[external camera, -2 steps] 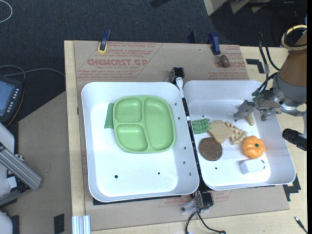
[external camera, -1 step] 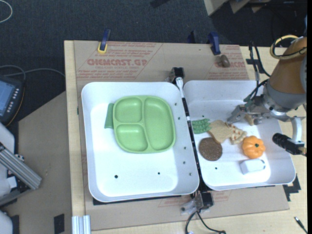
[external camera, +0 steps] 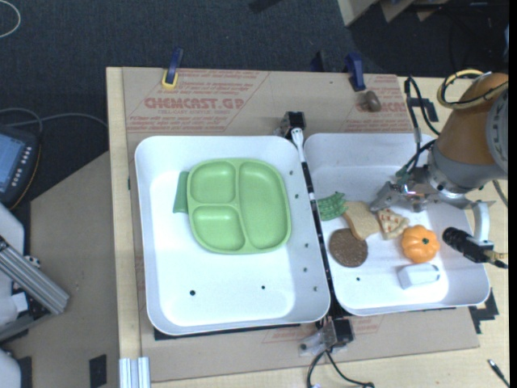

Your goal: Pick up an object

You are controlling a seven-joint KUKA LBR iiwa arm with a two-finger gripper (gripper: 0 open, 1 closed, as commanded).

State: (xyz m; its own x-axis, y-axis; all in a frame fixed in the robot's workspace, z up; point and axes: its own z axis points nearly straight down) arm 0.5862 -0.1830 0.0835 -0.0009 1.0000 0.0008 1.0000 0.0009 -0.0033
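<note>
- Over right bin (external camera: pixel 452 291): gripper (external camera: pixel 397 197) sat low by waffle piece (external camera: pixel 393 222); finger state unclear, cannot tell.
- Pumpkin (external camera: pixel 420 244), bread slice (external camera: pixel 360 219), brown cookie (external camera: pixel 348 248), white block (external camera: pixel 418 276) lay nearby.
- Left bin (external camera: pixel 161 249) held green divided plate (external camera: pixel 239 205).

Arm: a grey KUKA iiwa arm (external camera: pixel 472 156) is seen entering from the right edge of the camera view, its upper part cut off by the frame.
Band: an orange band (external camera: pixel 468 128) is carried above the wrist.
Wrist: a grey metal wrist section (external camera: pixel 456 175) is angled down and to the left.
Gripper: a two-finger metal gripper (external camera: pixel 397 196) is held low, pointing leftward; the finger spacing cannot be made out.
</note>
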